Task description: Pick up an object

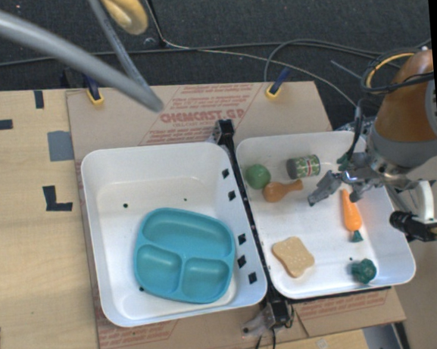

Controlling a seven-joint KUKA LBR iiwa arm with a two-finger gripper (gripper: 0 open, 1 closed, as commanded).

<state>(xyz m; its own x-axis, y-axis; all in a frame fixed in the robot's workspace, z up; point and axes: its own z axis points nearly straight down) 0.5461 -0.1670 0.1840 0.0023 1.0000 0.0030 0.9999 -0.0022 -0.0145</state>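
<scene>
The right bin (394, 268) holds several small items. An orange carrot (351, 216) lies upright near its right side. A green-labelled can (303, 167) lies at the back, a green ball (257, 176) sits by the divider, and an orange-brown drumstick-shaped piece (281, 190) lies beside the ball. A slice of bread (292, 256) lies in front, and a dark green lump (363, 270) sits at the front right corner. My gripper (337, 189) hangs open over the bin, just above the carrot's top end and right of the drumstick piece, with nothing between its fingers.
The left bin (105, 180) holds a teal divided plate (184, 254). A black divider with clips (241, 213) runs between the bins. Cables (299, 56) lie behind the bins on the cardboard (197, 107). The arm's grey and orange wrist (403, 112) stands over the right bin's right wall.
</scene>
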